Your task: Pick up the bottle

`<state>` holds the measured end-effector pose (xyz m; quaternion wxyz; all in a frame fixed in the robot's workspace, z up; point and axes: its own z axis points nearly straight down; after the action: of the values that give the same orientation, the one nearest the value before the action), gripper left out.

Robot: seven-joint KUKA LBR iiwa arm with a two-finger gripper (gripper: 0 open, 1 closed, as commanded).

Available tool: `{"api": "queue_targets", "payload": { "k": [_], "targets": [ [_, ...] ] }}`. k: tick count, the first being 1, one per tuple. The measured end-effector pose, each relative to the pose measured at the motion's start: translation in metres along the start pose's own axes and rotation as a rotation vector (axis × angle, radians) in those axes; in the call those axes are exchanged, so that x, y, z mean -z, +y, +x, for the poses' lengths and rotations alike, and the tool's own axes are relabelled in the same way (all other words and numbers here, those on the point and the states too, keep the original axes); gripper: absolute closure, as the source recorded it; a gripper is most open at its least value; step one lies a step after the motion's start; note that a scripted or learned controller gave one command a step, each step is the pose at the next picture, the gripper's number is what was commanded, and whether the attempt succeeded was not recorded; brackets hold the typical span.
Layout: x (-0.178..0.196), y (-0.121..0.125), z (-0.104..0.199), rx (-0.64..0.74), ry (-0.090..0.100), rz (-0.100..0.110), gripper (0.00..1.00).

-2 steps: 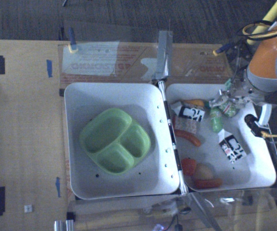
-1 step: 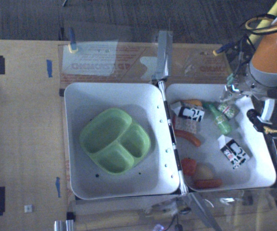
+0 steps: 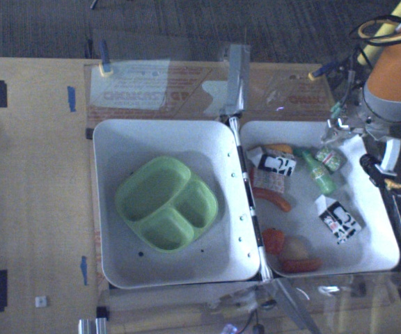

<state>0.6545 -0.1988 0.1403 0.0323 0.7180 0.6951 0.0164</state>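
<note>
The bench [image 3: 33, 207] carries 2 white bins side by side. The left bin [image 3: 110, 145] holds 1 green tray [image 3: 166, 202] with 3 compartments. It lies tilted near the middle, so there is free white floor along all 4 walls, most at the far wall and the near right corner.

The right bin [image 3: 381, 249] is more crowded. The bottle [image 3: 319, 174] is green and lies on its side in the far half of this bin, a little right of the middle, its length running from far-left to near-right. Just beside it, toward the far right corner, is a small green packet [image 3: 331, 158]. A black and white carton [image 3: 276, 165] lies near the far left corner, with an orange piece [image 3: 280, 147] behind it. A red sausage [image 3: 273, 199] lies by the left wall. A second black and white carton [image 3: 340, 221] sits near the right wall. By the near wall there are red pieces [image 3: 284, 245] and a pale round thing. The floor between the bottle and the near wall is mostly free.

The arm [image 3: 392, 82] comes over the far right corner of the right bin. The gripper [image 3: 340, 125] hangs at the far wall, near the packet and apart from the bottle. I cannot tell how it is set, and nothing is seen held in it.
</note>
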Motion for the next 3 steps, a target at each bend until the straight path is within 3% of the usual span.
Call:
{"api": "queue_targets", "payload": {
  "k": [1, 2, 3],
  "targets": [
    [0.127, -0.028, 0.010, -0.221, 0.012, 0.068, 1.00],
    [0.116, -0.046, 0.001, -0.406, 0.007, 0.074, 1.00],
    [-0.045, -0.108, 0.035, -0.442, 0.008, 0.069, 1.00]
  ]
}}
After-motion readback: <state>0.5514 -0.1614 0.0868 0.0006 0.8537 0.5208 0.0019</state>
